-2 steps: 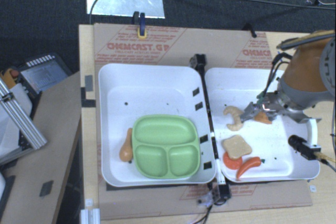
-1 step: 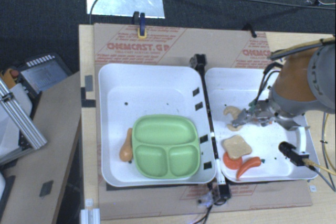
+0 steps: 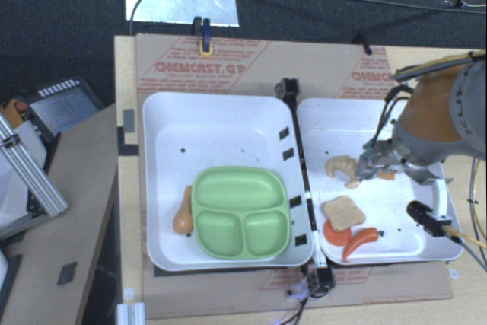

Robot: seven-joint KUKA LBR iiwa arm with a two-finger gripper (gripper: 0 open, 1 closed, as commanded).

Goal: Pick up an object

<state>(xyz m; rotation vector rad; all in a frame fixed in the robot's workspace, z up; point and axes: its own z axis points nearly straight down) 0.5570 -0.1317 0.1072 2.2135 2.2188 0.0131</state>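
In the right bin (image 3: 335, 125) a tan croissant (image 3: 342, 165) lies near the middle. My gripper (image 3: 368, 167) hangs low just to its right, its tip close to the croissant's right end. A small orange piece (image 3: 385, 175) peeks out beside the wrist. Toward the bin's front lie a slice of toast (image 3: 343, 211), a red tomato slice (image 3: 333, 234) under it and a red-orange chili pepper (image 3: 360, 240). The left bin (image 3: 221, 118) holds a green divided plate (image 3: 240, 211) and, to its left, a tan pear-shaped piece (image 3: 183, 212).
A black divider bar (image 3: 298, 164) runs between the two bins. The arm's grey body with its orange band (image 3: 437, 114) covers the right bin's right side. Cardboard (image 3: 205, 65) lies under the bins, with a yellow clamp (image 3: 205, 38) at the back edge.
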